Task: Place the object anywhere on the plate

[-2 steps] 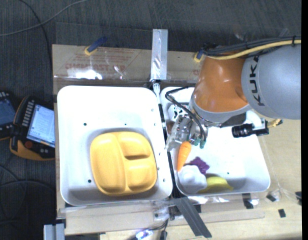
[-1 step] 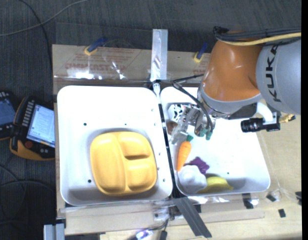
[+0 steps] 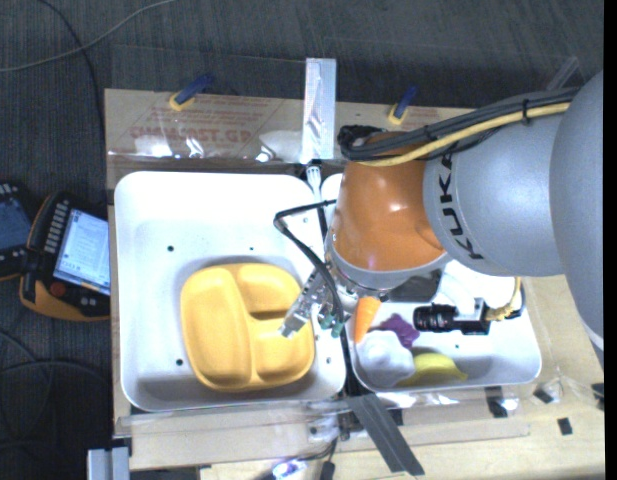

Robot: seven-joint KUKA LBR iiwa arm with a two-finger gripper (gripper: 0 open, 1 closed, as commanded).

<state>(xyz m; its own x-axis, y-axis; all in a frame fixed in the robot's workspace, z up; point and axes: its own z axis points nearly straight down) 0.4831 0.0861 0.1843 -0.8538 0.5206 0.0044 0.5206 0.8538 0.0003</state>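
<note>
A: Where does the gripper [image 3: 306, 311] sit right now?

B: Over the right edge of the yellow plate [image 3: 233, 328], which lies in the left bin [image 3: 148, 238]. The plate has compartments, and the gripper hangs near the rim of the right-hand one, close to the wall between the bins.

A: Is it carrying anything?

B: Whether the jaws are released, clenched or gripping something, I cannot tell; the metal parts there are small and blur together. I see nothing that is plainly an object between them.

A: So where is the object?

B: The candidates lie in the right bin [image 3: 518, 363]: an orange carrot-like piece [image 3: 366, 316], a purple item [image 3: 398, 328], something white [image 3: 386, 353] and a yellow piece [image 3: 435, 367], bunched together just beside the divider. Which one is meant, I cannot say.

A: What could go wrong?

B: If the jaws are bare, any release over the plate achieves nothing. If they do hold something small, letting go this near the rim could send it rolling off the plate into the bin. The black cable [image 3: 298, 230] looping beside the wrist might also snag on the bin wall.

A: What is hidden?

B: The arm's orange band [image 3: 388, 218] and grey body cover most of the right bin's upper part, so more items may lie beneath.
</note>
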